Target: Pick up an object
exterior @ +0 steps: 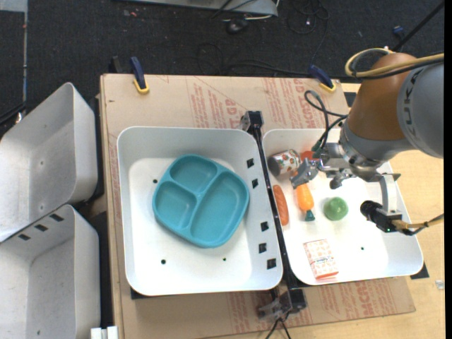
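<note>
- A brown bench (212, 97) stands on a dark floor strewn with cables, and it bears two shallow white bins side by side; two more white tubs sit off its left edge.
- The left bin (141, 260) holds a teal divided plate (201, 200), lying flat and turned at a slant.
- The right bin (395, 260) holds the small items.
- A carrot (305, 199) lies near the middle of the right bin, its long axis nearly up-down in the view; the orange body is at the top and the teal stub end points down toward the near rim.
- A hot dog (281, 205) lies just left of the carrot, close along the divider, its long axis also up-down and slightly tilted.
- A green ball (335, 208) rests just right of the carrot, apart from it.
- A carton (320, 258) with red print lies flat near the front of the right bin.
- A can (284, 162) lies on its side at the bin's far left corner.
- The arm (395, 111) reaches in from the right, and its gripper (314, 169) hangs just above the carrot's top end, beside the can.
- Whether the pincer is spread or closed cannot be told; nothing shows clearly between its tips.
</note>
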Available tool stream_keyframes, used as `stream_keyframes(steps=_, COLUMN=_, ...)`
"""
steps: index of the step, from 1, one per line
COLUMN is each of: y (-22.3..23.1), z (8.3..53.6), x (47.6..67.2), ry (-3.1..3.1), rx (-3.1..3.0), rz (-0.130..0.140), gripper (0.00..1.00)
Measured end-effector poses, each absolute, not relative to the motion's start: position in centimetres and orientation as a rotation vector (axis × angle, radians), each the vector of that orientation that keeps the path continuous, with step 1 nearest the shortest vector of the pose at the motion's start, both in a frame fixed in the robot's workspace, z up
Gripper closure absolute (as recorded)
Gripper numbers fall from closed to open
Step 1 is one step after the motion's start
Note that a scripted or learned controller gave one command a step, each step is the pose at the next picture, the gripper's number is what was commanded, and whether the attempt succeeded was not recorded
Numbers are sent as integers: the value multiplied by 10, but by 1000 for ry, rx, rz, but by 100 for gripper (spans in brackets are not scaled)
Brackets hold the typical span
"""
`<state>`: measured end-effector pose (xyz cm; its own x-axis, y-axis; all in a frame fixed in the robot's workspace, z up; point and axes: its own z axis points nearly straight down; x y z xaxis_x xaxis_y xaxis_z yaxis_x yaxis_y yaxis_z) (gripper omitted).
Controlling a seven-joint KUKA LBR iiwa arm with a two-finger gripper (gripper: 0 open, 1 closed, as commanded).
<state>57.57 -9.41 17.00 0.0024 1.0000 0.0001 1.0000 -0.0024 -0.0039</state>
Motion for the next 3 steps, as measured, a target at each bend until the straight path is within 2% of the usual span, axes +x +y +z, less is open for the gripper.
stream_keyframes(steps=1, y=-95, z=126, x=577, ry=-2216, rx=-2221, rz=5, gripper=0)
stream_keyframes(steps=2, y=-95, z=139, x=578, ry=-2218, rx=-2226, rz=0, gripper=100)
stream_keyframes(steps=3, y=-97, z=182, x=576, ry=-2221, rx=-2228, rz=-4, gripper=100)
